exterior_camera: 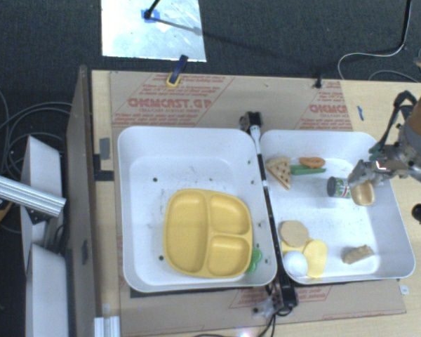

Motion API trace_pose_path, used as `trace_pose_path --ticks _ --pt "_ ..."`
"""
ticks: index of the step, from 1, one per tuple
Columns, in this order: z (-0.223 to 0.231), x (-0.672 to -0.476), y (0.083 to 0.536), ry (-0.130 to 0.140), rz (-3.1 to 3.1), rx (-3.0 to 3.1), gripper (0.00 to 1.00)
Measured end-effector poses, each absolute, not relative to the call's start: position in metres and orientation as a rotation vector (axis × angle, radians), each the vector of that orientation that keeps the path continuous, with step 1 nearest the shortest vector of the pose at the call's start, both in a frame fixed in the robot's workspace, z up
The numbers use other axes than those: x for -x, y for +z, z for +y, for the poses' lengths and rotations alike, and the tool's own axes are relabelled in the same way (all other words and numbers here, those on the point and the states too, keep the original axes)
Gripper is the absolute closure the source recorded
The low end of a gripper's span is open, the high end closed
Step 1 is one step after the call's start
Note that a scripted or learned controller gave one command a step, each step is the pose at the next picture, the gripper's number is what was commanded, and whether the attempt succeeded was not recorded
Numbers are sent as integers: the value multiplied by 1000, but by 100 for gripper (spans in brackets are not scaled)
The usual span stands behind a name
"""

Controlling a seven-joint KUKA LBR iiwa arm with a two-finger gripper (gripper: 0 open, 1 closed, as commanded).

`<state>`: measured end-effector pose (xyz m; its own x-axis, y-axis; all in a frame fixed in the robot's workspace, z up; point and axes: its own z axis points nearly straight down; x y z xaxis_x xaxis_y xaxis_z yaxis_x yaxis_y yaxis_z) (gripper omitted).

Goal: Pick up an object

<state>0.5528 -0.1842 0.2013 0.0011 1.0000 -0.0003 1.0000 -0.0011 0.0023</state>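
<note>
Grey gripper (363,176) low at right bin's (337,140) right edge, finger state unreadable — small can (338,187) and tan piece (363,194) crowd together; risk of nudging can, missing grasp.

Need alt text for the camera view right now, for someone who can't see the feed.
The arm reaches in from the right, its tool low over the right bin beside a small can. That bin also holds a carrot, a pizza slice, a cookie, an egg and other play food. The left bin holds a yellow divided plate.
</note>
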Motion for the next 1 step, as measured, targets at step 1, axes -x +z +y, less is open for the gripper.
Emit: trace_pose_path --ticks 1 --pt "-124 -559 221 5 2231 -2210 100"
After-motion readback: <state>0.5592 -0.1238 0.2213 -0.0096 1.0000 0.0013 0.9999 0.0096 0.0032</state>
